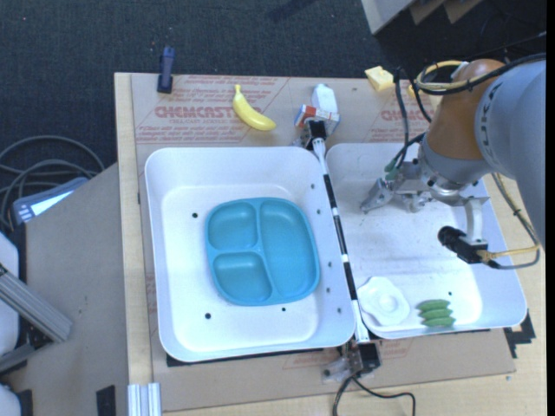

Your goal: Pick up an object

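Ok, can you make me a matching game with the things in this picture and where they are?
Things:
1. blue plate
2. banana
3. green pea pod
4. yellow block

Places:
A. on the cardboard behind the right bin
B. in the left bin
C. in the near corner of the right bin
D. on the cardboard behind the left bin

Pairs: 1-B, 2-D, 3-C, 4-A

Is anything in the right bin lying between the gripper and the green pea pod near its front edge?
Nothing visible does. The gripper is over bare floor of the right bin; the green pea pod lies nearer the front, with the white lid beside it, off that path.
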Robot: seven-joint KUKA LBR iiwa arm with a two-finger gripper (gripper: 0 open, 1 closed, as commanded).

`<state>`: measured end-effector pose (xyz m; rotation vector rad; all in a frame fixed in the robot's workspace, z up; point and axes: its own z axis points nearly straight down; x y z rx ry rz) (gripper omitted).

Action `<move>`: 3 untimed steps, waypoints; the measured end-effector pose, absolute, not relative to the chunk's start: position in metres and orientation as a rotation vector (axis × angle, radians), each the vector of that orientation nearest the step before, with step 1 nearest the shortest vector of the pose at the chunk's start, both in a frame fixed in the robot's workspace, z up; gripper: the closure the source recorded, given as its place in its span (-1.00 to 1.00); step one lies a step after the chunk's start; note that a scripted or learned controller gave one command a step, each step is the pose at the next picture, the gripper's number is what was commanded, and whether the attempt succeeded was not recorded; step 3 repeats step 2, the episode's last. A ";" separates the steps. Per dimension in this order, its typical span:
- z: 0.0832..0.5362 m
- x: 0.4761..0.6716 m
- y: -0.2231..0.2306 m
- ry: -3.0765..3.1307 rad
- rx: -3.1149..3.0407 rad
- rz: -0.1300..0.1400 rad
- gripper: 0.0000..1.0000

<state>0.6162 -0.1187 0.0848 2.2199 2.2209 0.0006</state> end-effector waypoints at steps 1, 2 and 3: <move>0.117 0.606 -0.146 2.220 2.220 0.000 -1.00; 0.167 0.591 -0.100 2.223 2.220 0.001 -1.00; 0.167 0.591 -0.100 2.223 2.220 0.001 -1.00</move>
